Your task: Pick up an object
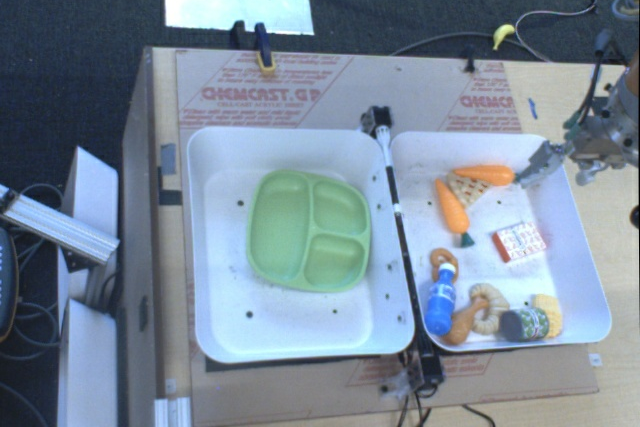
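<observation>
Orange plastic carrots lie in the right white bin, one long carrot just beside the tool. I cannot tell how the tool is set. Best to descend squarely over that carrot, clear of the waffle-patterned wedge touching it.

Arm at 3 o'clock edge: grey metal wrist block, boxy, with dark cables looping near it. Hint of orange at the upper edge. Gripper: slim grey fingers, pale, tapering. Detail blurred; screws and markings too small to tell.
</observation>
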### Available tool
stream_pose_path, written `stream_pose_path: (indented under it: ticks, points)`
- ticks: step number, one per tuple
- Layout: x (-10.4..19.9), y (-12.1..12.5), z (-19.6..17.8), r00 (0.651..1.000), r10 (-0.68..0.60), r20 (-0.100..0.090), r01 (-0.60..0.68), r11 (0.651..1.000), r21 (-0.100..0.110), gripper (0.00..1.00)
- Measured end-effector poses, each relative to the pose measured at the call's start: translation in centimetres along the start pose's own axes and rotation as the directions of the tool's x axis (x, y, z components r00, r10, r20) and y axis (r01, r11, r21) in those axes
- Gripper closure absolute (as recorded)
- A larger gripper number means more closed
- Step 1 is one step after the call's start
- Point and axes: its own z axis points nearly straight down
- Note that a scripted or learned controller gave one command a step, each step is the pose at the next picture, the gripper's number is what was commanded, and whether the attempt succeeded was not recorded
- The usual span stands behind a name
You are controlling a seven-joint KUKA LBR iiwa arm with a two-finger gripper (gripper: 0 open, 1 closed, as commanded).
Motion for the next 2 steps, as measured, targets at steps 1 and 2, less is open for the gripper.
stream_pose_path:
  ticks: [1, 2]
  points:
    - [5.2, 1.8, 12.0, 1.000, 0.000, -0.001, 0.000, 1.000, 0.002, 0.00]
    - [7.0, 2.8, 18.9, 1.000, -0.001, -0.001, 0.001, 1.000, 0.001, 0.00]
